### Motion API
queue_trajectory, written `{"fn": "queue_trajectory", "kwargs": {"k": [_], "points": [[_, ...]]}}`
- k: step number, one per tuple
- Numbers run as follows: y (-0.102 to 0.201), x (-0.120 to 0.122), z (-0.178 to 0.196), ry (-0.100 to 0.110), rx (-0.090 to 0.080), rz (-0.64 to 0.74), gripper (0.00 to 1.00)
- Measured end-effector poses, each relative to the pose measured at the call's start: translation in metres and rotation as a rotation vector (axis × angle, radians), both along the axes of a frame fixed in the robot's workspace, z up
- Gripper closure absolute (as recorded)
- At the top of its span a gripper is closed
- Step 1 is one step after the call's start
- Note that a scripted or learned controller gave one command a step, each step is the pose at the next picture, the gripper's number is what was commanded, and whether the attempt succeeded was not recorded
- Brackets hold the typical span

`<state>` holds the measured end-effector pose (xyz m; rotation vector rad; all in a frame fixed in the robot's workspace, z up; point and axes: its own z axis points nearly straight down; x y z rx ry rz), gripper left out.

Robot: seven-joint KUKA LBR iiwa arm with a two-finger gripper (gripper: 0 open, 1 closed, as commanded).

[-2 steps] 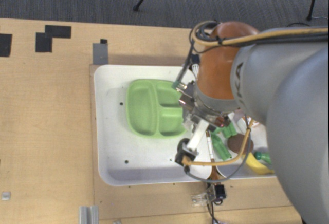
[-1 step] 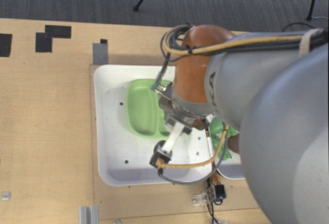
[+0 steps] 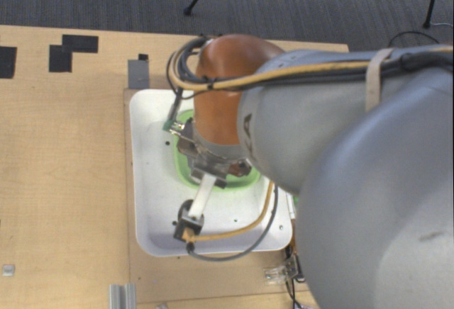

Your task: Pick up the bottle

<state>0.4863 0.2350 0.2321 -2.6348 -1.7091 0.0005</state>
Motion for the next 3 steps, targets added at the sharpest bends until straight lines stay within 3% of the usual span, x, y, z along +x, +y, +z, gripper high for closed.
{"fn": "queue_trajectory", "kwargs": {"k": [1, 2, 3], "points": [[-0.131, 0.001, 0.077, -0.003, 0.0, -0.204, 1.0], [-0.158, 0.0, 0.028, 0.001, 0.0, -0.534, 1.0], [-0.091, 0.0, 0.025, 0.0, 0.001, -0.759, 1.0]]}}
